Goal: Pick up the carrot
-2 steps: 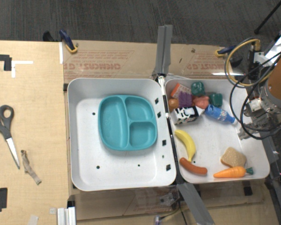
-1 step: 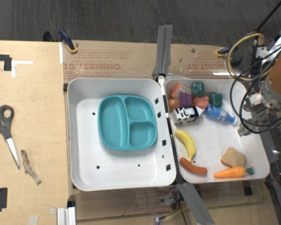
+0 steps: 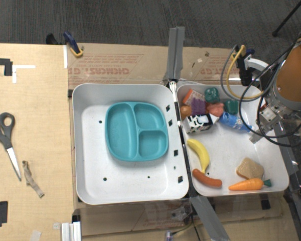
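Note:
The carrot (image 3: 247, 185) is orange with a green stub at its right end. It lies flat along the front edge of the right bin (image 3: 226, 144), just in front of a slice of bread (image 3: 250, 168). The arm's wrist and gripper (image 3: 270, 118) hang over the right bin's right rim, wrapped in cables, well behind the carrot and slightly to its right. Nothing is seen held at the gripper.
The right bin also holds a banana (image 3: 200, 153), a red sausage (image 3: 206, 178), a black-and-white cow toy (image 3: 199, 123) and several small toys at the back. A teal divided plate (image 3: 137, 131) lies in the left bin (image 3: 88, 149). Scissors (image 3: 7, 139) rest on the bench.

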Available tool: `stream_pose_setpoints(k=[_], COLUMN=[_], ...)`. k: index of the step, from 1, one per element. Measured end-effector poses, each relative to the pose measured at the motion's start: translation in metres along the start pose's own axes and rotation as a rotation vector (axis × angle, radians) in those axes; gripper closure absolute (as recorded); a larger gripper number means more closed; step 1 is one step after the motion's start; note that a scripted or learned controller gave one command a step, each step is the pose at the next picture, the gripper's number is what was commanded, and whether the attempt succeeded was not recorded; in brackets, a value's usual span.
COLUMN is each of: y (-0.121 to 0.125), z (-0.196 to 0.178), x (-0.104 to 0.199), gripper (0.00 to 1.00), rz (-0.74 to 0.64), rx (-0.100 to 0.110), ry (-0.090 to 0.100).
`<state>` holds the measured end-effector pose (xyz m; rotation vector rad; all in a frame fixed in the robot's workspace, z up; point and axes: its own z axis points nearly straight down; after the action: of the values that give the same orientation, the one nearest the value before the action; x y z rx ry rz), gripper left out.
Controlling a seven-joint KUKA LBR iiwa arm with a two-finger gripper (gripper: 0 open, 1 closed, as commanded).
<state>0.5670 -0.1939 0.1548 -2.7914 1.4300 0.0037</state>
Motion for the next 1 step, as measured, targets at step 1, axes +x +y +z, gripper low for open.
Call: stream_pose_setpoints(k=[1], y=[0.0163], z=[-0.0368], x=[0.0099], gripper=[1.0], rz=[0.102], rx=[0.001], ry=[0.0])
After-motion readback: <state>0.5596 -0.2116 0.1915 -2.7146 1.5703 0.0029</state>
